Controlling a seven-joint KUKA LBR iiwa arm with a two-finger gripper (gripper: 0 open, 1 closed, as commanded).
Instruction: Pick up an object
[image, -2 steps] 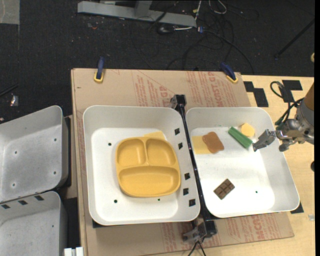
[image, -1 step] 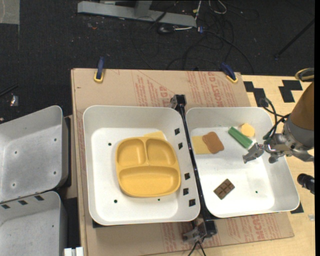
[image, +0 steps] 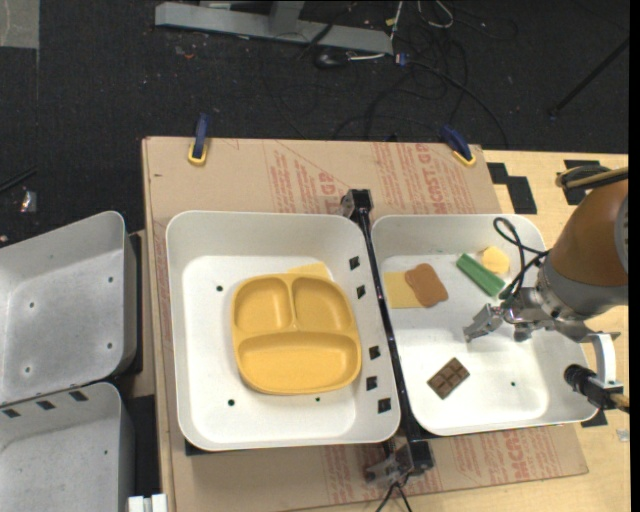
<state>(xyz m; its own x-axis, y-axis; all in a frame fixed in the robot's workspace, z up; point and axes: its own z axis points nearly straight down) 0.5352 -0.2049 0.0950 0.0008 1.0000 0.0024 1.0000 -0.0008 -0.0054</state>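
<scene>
The right bin (image: 520, 405) holds a dark brown chocolate-like square (image: 448, 377) near its front, a brown oval piece (image: 427, 284) lying on a pale yellow slice (image: 396, 291) at its left, and a green stick (image: 480, 273) next to a yellow lump (image: 495, 260) at the back. My gripper (image: 484, 325) hangs low over the right bin's middle, right of the brown oval and up-right of the chocolate square. Nothing shows between its fingers.
The left bin (image: 195, 300) carries a yellow divided tray (image: 295, 333) with a yellow sheet under its back edge. A black divider (image: 378, 310) runs between the bins. The arm's orange band (image: 595, 250) sits over the right bin's right rim. Grey panels (image: 60, 300) lie at far left.
</scene>
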